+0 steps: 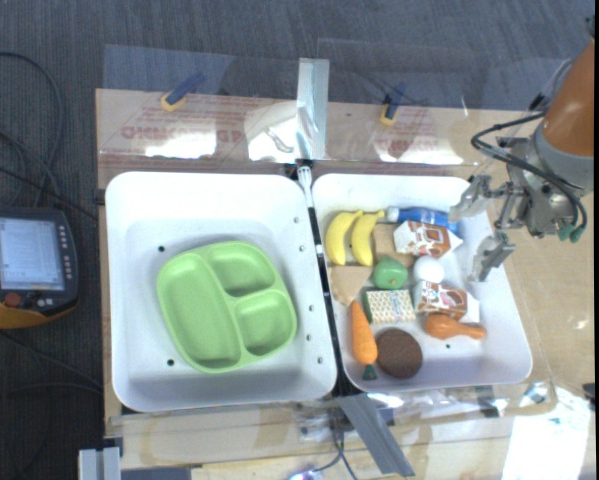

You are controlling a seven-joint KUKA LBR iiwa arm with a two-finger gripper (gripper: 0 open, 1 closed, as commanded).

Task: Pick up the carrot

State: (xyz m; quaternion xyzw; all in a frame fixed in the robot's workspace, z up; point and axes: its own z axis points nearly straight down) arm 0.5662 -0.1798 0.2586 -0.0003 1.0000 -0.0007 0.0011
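Observation:
The carrot [363,334] is orange with a small green tip and lies lengthwise in the right bin [509,353], close to the bin's left wall and near its front. A brown round item [399,353] touches it on the right. My gripper [478,230] hangs over the right bin's far right side, well away from the carrot. Its two grey fingers [490,256] are spread open with nothing between them.
The right bin also holds two bananas [349,236], a green fruit [388,273], small cartons [424,236], a white egg [429,270], a patterned box [389,306] and a drumstick [454,328]. A green divided plate [227,303] sits in the left bin [129,218].

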